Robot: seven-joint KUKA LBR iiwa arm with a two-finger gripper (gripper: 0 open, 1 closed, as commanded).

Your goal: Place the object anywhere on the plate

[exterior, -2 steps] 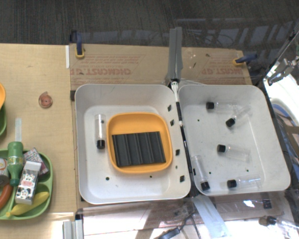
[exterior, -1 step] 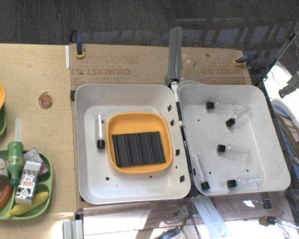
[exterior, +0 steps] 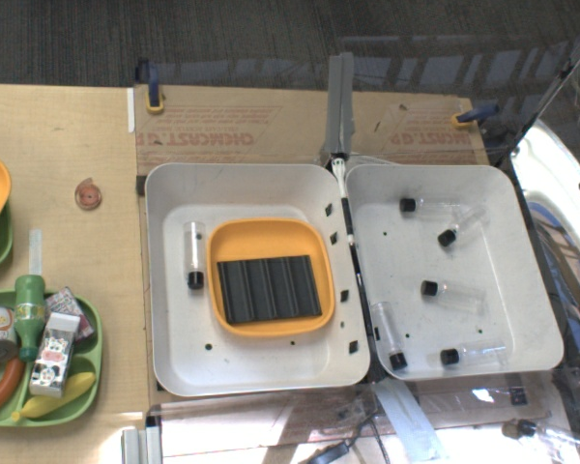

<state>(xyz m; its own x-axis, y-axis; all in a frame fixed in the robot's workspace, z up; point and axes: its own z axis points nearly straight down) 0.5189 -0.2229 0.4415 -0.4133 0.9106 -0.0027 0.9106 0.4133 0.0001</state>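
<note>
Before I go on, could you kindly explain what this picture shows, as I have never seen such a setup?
It is one fixed camera looking down at a slant on a robot's workbench. Two shallow white bins sit side by side. The left bin holds an orange plate with a dark ribbed slab on it, and a clear vial beside it. The right bin holds five more vials, scattered. At the far left, a green tray carries toy food. Judging by the task, a vial should end up on the plate.
</note>
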